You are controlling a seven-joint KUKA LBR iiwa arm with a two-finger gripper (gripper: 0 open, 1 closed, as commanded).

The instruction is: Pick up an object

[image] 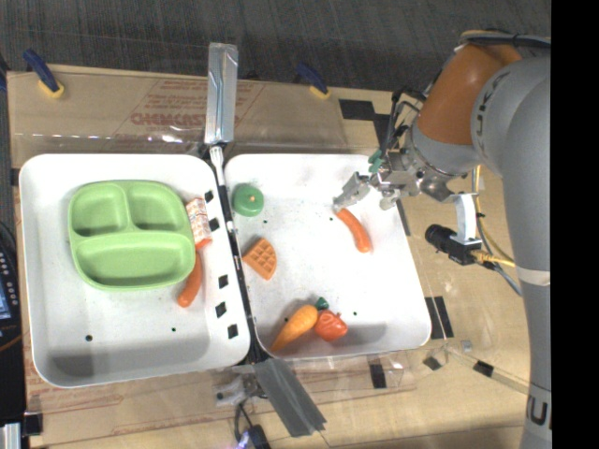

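Nothing is seen between the fingers of the end effector, so the task is judged to be at its beginning: no object has been lifted yet, and the approach, the closing and the lift are all left to be done.

Nearest to the camera, at the front edge of the right bin, a toy carrot and a red toy pepper are lying in touch with each other. A little further in, a waffle piece is placed close to the divider between the two bins. In the left bin, a green divided tray is found, with an orange sausage at its right side and a small striped packet above it.

Further back in the right bin, an orange-red sausage is lying flat, just below and beside the end effector, a little towards the front. This is taken as the most probable target. The fingers appear spread, but this is small and not sharp, so whether they are released or clenched cannot be told. A green round piece is resting near the divider, well apart from the end effector.
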